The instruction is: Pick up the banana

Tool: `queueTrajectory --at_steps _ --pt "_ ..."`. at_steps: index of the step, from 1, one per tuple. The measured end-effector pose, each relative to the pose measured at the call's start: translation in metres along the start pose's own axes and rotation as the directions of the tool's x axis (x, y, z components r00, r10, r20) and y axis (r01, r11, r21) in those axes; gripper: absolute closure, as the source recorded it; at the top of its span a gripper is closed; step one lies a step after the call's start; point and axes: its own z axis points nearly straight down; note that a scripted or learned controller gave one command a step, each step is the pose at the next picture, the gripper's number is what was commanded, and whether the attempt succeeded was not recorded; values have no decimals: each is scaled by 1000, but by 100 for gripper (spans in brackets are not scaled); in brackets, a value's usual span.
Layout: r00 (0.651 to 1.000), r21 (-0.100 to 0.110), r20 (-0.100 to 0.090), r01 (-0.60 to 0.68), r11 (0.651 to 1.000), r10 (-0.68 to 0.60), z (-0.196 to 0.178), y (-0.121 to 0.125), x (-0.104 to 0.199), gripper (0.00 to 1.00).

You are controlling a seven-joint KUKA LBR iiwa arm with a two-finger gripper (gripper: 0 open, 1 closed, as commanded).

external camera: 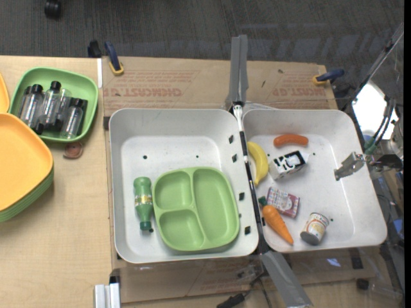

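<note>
A dark grey carpeted floor [192, 11] runs across the top, with a black chair caster [54, 6] at upper left. Below it lies the light wooden tabletop [51, 249], partly covered by a flattened brown cardboard sheet [173, 85].

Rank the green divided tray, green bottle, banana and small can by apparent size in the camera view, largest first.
1. green divided tray
2. green bottle and banana: they look about alike, so no ranking between them
3. small can
</note>
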Motion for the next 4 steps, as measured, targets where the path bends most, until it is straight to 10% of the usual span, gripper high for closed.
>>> queueTrajectory --at_steps 1,2,3,4 --pt "998 -13 0 -57 998 57 99 83 84 0" --pt "997 -4 2 -80 997 80 117 121 93 0" --pt "980 -2 2 -197 980 197 130 132 11 0" --pt "981 -1 4 -194 981 194 121 132 12 100"
